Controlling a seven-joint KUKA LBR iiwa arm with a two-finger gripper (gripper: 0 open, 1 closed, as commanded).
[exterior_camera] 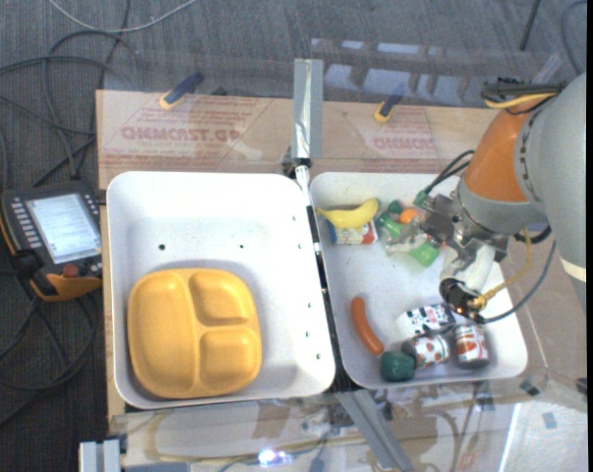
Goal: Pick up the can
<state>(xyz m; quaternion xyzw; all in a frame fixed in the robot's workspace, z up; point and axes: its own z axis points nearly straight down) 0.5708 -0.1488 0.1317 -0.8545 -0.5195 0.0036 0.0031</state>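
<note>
- The can stands in the right bin, close to its near right corner, touching or just beside a white-and-red labelled container
- That crowding matters: a white patterned carton lies just behind the pair and a green ball just to their left, so a descent probably has to come in from the freer side next to the bin wall
- The gripper hangs over the far part of the same bin, above a clutter of small green and orange pieces, well apart from the can (whether the claw is open or closed cannot be told from this slant)
- A banana by the divider and a red sausage mid-bin lie clear of the route
- The yellow divided plate in the left bin plays no part
- Judged from this, the pick is not yet begun: the arm needs to travel toward the near corner and then lower
</note>
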